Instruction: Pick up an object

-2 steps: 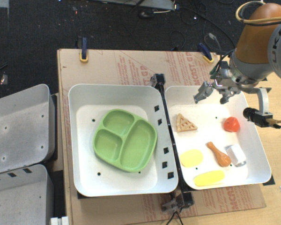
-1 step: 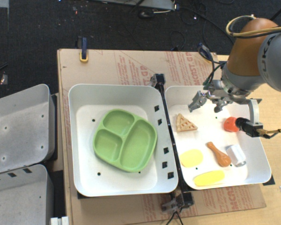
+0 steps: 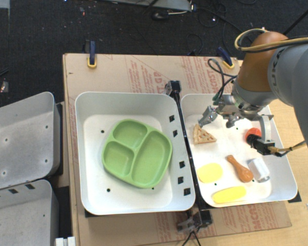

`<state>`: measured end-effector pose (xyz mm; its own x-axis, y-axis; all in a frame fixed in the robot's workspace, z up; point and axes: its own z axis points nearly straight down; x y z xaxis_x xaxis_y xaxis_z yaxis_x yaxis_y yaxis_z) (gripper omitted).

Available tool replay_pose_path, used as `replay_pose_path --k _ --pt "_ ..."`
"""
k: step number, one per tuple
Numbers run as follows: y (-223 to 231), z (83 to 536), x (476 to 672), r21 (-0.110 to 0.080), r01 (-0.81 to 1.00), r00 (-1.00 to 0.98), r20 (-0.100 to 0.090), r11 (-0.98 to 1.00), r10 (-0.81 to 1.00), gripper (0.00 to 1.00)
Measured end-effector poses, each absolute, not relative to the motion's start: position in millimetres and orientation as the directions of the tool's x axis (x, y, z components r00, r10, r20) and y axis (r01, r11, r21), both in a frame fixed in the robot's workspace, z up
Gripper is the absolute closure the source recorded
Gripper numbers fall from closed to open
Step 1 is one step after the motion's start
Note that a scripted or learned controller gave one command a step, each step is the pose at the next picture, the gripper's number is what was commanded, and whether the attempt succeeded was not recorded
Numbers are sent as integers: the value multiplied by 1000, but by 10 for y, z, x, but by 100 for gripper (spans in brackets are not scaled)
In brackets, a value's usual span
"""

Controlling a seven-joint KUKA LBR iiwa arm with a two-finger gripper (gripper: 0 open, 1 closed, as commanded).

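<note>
Bins sit side by side on the bench, seen from above at a slant. At 9 o'clock from centre, the left bin (image 3: 87,152) holds a green divided plate (image 3: 137,152), lying flat and tilted a little within the bin. At 3 o'clock, the right bin (image 3: 285,181) carries the small things. A waffle-patterned triangular piece (image 3: 204,135) lies near the divider at the bin's 10 o'clock. A yellow round piece (image 3: 210,172) lies at 7 o'clock, a longer yellow piece (image 3: 229,193) at 6 o'clock, and a brown drumstick shape (image 3: 239,169) near the bin's middle, just beside a silvery cylinder (image 3: 258,169) at 4 o'clock. A red piece (image 3: 253,132) lies at 2 o'clock.

The arm reaches in from 2 o'clock, and its gripper (image 3: 219,116) hangs over the bin's 12 o'clock part, fingers spread apart with nothing between them, just above and right of the triangular piece.
</note>
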<state>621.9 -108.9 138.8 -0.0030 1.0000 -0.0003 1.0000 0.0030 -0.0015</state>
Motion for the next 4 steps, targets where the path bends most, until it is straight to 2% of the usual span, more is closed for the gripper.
replay_pose_path --k 1,2,3,4 --pt "-1085 929 6234 3 1000 1 0 -1 1000 0" --pt "-1077 1116 6284 18 1000 -1 0 1 1000 100" --pt "-1126 1590 6367 6 1000 -2 -1 2 1000 100" --pt "-1126 2094 6378 5 1000 -2 -1 2 1000 100"
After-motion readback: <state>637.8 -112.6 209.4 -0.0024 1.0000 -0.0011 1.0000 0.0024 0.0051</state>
